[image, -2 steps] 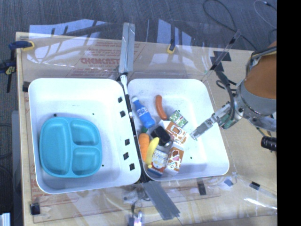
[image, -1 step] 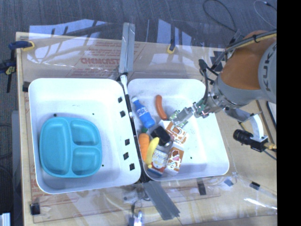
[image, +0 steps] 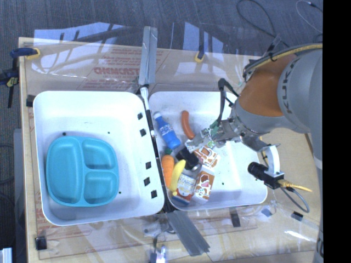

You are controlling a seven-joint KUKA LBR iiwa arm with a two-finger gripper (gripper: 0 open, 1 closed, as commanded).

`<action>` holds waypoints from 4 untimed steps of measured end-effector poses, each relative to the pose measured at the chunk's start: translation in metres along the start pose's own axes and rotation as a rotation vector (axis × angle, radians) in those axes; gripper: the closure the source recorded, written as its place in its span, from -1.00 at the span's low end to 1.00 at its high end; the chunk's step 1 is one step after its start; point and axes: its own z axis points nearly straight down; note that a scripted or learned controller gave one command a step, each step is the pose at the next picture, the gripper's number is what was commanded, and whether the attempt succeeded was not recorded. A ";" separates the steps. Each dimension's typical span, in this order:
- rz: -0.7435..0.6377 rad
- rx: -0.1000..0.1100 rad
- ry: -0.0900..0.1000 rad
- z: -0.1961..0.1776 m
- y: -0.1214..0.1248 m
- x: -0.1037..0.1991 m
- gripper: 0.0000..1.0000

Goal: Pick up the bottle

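bins (image: pixel 82 100): 2 | tray (image: pixel 82 170): 1 | bottles (image: pixel 166 130): 2 | sausage (image: pixel 187 124): 1 | carrot (image: pixel 168 170): 1 | banana (image: pixel 178 173): 1

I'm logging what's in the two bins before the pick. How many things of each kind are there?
Blue divided tray: 1
Blue bottle: 1
Sausage: 1
Carrot: 1
Banana: 1
Dark-capped jar: 1
Printed cartons: 2, one above the other
Total: 8

Blue bottle (image: pixel 166 130), seemingly flat, right bin
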 end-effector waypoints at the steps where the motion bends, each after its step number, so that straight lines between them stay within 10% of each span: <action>1: -0.239 -0.022 -0.013 0.069 -0.002 -0.039 -1.00; 2: -0.127 -0.021 -0.018 0.088 0.041 0.026 -1.00; 3: -0.418 0.000 -0.030 0.087 0.106 0.033 -1.00; 4: -0.339 0.011 -0.014 0.088 0.129 0.027 -1.00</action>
